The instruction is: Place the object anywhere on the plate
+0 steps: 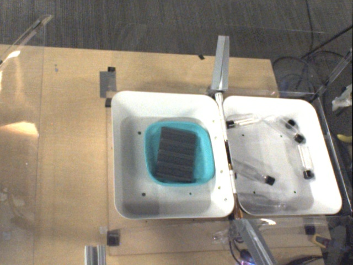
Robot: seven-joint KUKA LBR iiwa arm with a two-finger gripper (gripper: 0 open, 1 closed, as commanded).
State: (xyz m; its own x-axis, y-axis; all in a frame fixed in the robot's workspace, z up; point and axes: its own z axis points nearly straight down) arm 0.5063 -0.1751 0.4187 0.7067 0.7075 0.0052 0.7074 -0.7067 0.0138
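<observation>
Camera view, looking down at a slant on a wooden bench (66, 148) with two shallow white bins side by side. Judged from the lie of things: task to all appearances done, with little or nothing left but confirmation. Seen resting flat on the teal plate (150, 148), near its middle and well inside its raised rim: the dark ribbed block (176, 153), rectangular, long side running roughly up and down the frame, tilted slightly off square. Teal visible on all four sides of the block, widest to left and right. Not hanging over any edge, so far as can be made out.

Containers and contents. Left bin (118, 148): holding the plate alone, set toward the upper middle of the bin floor, bare white floor below and to the left of it. Right bin (325, 164): scattered with several clear tubes with black caps, among them one near the upper left corner (242, 120), one along the right side (305, 159), one lying lower toward the centre (253, 173), and a short capped pair near the top right (294, 130). Exact count hard to give, clear plastic against white being faint. Bins touching along a shared middle edge, with a grey upright post (222, 59) at its far end.

State of the pincer: cannot tell from this view.
</observation>
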